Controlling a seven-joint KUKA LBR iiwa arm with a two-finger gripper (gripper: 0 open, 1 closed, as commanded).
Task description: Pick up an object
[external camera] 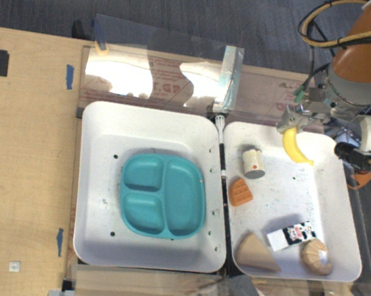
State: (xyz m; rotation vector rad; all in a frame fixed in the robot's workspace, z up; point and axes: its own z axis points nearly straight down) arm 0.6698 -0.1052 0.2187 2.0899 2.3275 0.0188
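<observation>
My gripper [293, 121] hangs over the far edge of the right bin [341, 198], below the arm's orange band. A yellow banana [295, 147] lies or hangs directly under it, its upper end touching the gripper's tip. Whether the banana is gripped is not visible. Also in the right bin are a small beige cylinder [253, 161], an orange lump [240, 192], a tan cone [256, 251], a black-and-white box [291, 236] and a brown round object [315, 256].
The left bin [95, 166] holds a teal divided plate [163, 195]. A clear plastic sheet [161, 73] stands behind the bins. Yellow and black cables [323, 27] loop near the arm at the upper right.
</observation>
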